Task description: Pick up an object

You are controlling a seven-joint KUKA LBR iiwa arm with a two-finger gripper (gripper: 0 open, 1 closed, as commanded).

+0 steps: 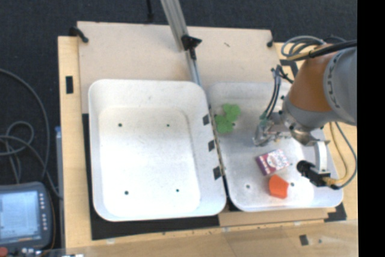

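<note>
End effector (262,134) sits low in the right bin (240,99); we can't tell its state. Pink packet (272,161) and orange block (278,186) lie nearby.

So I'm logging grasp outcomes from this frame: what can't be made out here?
- Gripper: too small and blurred in the camera view to tell its finger state or whether it holds anything.
- Purple packet: print too small to read.
- Right bin: its far right side is hidden under the arm.

Grey arm (341,78) with an orange band (308,87), looping cables (293,48) and a metallic end effector (263,136).
</note>
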